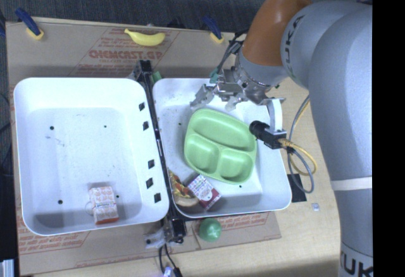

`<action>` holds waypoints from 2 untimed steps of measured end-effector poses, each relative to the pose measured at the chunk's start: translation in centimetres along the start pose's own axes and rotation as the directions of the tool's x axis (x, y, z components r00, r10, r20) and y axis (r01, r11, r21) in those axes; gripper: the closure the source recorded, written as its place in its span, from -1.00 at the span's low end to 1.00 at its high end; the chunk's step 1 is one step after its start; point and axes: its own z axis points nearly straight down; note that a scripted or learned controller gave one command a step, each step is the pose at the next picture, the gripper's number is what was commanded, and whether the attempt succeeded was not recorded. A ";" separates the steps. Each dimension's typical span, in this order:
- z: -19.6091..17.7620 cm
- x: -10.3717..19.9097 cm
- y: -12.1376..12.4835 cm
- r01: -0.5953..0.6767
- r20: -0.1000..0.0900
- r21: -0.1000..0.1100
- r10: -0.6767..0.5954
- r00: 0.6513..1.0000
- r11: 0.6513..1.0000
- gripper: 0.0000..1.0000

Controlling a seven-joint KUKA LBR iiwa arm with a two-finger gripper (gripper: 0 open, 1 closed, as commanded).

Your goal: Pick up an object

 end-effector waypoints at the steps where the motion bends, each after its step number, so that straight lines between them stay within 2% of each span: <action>1: -18.2 2.3 -7.2 0.001 0.001 -0.004 -0.001 1.000 1.000 -1.00; 2: -14.9 -0.4 -10.6 -0.001 0.001 -0.001 0.001 1.000 1.000 -1.00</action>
